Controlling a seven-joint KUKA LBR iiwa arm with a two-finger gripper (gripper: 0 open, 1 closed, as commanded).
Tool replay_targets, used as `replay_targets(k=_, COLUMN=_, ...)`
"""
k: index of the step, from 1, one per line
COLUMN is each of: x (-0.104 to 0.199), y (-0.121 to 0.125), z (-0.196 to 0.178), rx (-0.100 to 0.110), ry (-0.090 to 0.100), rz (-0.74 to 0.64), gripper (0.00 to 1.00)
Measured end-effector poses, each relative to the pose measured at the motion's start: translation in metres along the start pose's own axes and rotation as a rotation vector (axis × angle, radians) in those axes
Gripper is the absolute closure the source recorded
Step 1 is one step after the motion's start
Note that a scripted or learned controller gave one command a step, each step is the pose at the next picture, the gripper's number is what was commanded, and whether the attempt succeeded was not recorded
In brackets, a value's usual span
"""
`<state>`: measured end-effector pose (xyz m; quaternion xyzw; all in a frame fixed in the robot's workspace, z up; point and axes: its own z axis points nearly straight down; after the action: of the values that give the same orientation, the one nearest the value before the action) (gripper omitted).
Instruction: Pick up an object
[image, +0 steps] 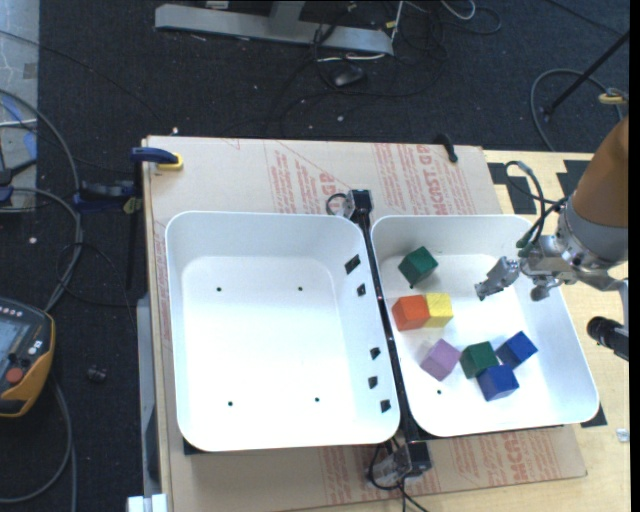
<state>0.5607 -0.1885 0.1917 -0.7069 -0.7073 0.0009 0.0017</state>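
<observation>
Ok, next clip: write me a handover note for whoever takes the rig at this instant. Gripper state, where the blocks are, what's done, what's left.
Gripper: over the right white bin, upper right part, holding nothing that I can see.
Blocks, all in the right bin: dark green cube at top; orange cube touching yellow cube; purple cube; second green cube; two blue cubes.
Done: no pick yet.
Left: descend, grasp one cube, lift.

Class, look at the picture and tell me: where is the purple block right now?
The purple block lies in the right-hand bin of the camera view, towards its near left part, just below the yellow block and left of a green block.
</observation>
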Motion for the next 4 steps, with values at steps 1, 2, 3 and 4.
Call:
replay_targets(k=1, x=0.000, y=-0.001, z=0.042, rx=0.000, ry=0.000, rz=0.000, gripper=0.00)
replay_targets(k=2, x=0.003, y=-0.005, z=0.085, rx=-0.001, ry=-0.001, rz=0.000, gripper=0.00)
replay_targets(k=3, x=0.003, y=-0.004, z=0.073, rx=-0.004, ry=-0.001, rz=0.000, gripper=1.00)
replay_targets(k=4, x=0.004, y=0.003, z=0.013, rx=-0.008, ry=-0.002, rz=0.000, gripper=1.00)
